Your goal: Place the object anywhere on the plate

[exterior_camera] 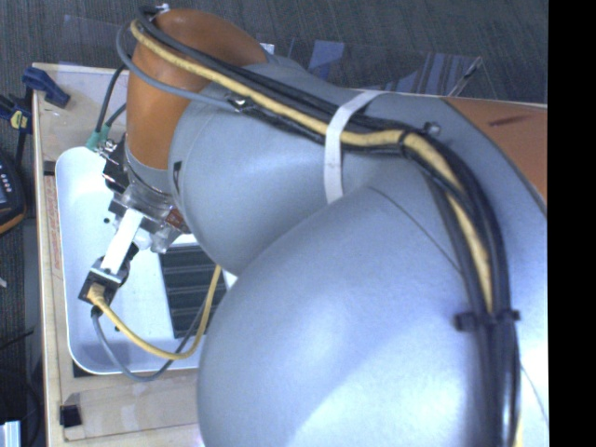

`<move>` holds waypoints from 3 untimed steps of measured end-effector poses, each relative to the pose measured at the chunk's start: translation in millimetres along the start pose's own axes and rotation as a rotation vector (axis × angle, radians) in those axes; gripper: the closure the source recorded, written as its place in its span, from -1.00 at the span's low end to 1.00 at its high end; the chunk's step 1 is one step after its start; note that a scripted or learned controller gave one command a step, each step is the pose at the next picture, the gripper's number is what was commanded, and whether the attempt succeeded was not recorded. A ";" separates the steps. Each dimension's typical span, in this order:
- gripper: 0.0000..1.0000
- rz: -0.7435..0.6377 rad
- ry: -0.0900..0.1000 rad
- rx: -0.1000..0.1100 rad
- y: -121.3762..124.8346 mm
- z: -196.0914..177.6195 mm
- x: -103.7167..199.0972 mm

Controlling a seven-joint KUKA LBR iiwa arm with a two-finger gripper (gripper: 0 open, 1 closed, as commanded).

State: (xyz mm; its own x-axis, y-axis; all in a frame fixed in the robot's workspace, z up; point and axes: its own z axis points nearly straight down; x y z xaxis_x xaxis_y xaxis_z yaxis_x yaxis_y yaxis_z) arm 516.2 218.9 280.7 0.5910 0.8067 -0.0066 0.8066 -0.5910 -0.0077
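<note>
Object is the word for the thing I have to move, and I cannot tell where it is right now, or what it looks like. I start at the jaws. They sit under the wrist (140,198), and the big arm hides them, so I cannot tell if they are open, closed or gripping something. The wrist points down into the white bin (70,250), low over its floor. Just beside the wrist, inside the bin, lies a dark thing with ribs (191,287). It could be the object or the plate, but I cannot be sure, as half of it is tucked under the arm. Above the wrist is the orange band (177,73), and then the fat grey arm (372,277) covers most of what I can see. Around the bin I see the pale desk (121,408). I think the arm is either going down to pick up or going down to put down, and I cannot say which. The next move calls for care. The arm should lift up slowly so I can see what is under it. If the jaws have the object, it then needs to go over the plate and come down softly.
</note>
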 end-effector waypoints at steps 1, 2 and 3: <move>1.00 0.026 0.005 -0.003 -4.6 -96.6 -2.4; 1.00 -0.333 0.003 -0.003 9.8 -99.1 -65.9; 1.00 -0.308 0.000 -0.002 134.5 -8.3 7.6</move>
State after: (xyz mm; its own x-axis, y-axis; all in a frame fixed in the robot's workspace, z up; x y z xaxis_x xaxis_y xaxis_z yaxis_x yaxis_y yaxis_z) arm 629.2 145.5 287.9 0.3189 0.9478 -0.0045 0.9478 -0.3189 -0.0069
